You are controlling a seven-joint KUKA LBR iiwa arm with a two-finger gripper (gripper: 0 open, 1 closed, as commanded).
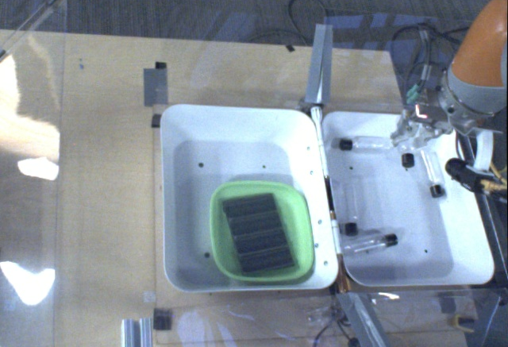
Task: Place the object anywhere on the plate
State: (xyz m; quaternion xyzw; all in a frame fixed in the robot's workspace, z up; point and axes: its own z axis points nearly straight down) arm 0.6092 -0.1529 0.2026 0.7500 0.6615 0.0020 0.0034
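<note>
- Task objects: several clear tubes with black caps lie in the right bin (468, 258), all flat on its floor
- One clear tube (367, 144) lies near the bin's far wall, black cap toward the left bin, its other end reaching to just beside the gripper
- A second tube (432, 169) lies slanted under the arm's wrist, its black cap at the near end
- A third tube (371, 241) lies near the bin's front, black cap at its right end; a fourth, faint one (349, 206) runs along the left wall, black cap at its near end
- Plate: a green plate (218, 214) sits in the left bin (178, 179), toward its front right corner, carrying a dark ribbed slab (258, 233); no tube rests on it
- Gripper (414, 131): low over the far right part of the right bin, at the right end of the first tube; whether the fingers are spread or pressed together cannot be told, and no tube is seen between them
- Arm: its orange band (480, 48) is at the view's right edge, above the wrist
- The two bins stand side by side, touching, on a light wooden table (87, 202)
</note>
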